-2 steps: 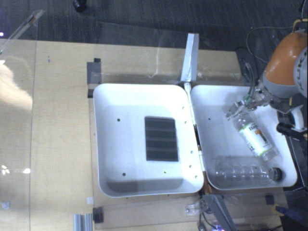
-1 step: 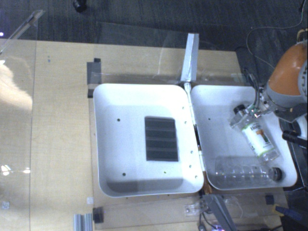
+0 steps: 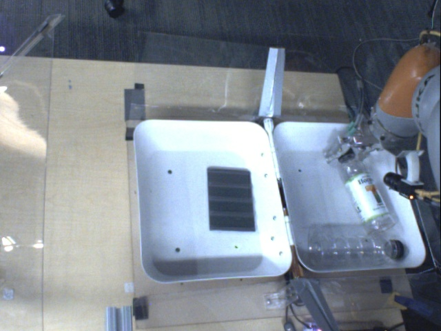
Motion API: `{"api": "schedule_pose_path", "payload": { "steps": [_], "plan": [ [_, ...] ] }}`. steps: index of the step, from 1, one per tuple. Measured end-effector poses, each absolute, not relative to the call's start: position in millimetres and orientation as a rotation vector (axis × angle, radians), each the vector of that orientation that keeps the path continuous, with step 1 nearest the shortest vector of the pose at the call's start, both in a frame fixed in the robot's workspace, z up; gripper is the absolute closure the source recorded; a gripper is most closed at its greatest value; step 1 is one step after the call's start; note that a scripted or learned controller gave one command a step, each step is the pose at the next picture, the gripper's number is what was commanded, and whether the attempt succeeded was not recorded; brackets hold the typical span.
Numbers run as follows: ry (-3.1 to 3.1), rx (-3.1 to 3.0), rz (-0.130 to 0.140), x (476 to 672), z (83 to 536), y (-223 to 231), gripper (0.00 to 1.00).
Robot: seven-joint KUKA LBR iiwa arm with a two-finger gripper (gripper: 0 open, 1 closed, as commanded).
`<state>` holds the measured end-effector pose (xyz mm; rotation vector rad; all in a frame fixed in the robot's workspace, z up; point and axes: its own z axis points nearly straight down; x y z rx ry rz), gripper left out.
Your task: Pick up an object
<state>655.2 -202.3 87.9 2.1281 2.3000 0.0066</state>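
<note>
Arm's gripper hovered over the right bin, right above a clear bottle's far end. Couldn't tell its state. Looked like approach; next needed lowering onto it.

A pale wooden bench bears two shallow white bins side by side.

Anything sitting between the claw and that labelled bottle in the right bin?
Nothing visible. The claw is right at the upper end of the labelled bottle; the clear bottle lies apart, along the right bin's near wall.
</note>
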Motion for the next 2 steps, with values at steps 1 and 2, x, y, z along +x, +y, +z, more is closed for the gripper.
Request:
{"api": "schedule_pose_path", "payload": {
  "steps": [1, 2],
  "plan": [
    [2.303, 2.114, 0.011, 657.9, 101, -201, 1.00],
    [2.421, 1.993, 0.009, 645.7, 196, -68, 1.00]
  ]
}}
